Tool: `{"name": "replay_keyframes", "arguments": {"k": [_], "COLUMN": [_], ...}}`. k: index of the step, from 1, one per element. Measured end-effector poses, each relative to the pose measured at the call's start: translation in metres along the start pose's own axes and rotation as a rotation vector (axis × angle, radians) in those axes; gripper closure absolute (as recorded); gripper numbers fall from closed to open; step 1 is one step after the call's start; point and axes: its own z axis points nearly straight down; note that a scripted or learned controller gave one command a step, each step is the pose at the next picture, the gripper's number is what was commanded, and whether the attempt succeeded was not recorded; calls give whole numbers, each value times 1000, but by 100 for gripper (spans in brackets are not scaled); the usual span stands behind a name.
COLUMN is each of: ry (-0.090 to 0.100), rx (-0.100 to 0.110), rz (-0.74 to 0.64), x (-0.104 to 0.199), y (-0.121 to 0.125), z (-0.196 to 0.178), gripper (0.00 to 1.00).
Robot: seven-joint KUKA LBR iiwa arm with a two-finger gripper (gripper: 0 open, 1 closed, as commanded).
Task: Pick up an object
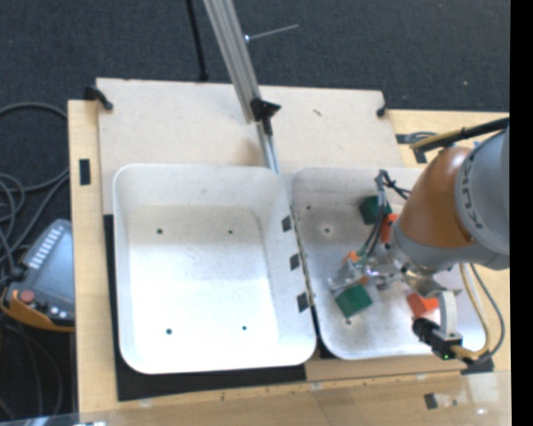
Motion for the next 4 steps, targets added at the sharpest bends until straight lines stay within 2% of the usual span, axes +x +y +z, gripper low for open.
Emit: {"name": "replay_keyframes", "arguments": {"k": [1,2,3,4], "ry": [-2,-2,1,2], "rx": [-4,-2,-8,3], "rz": [-7,-7,-12,-10], "x": [-1,-2,63,118], "y": [49,48,68,16], "z": [-1,-12,-106,-100], "gripper": [0,100,100,100]}}
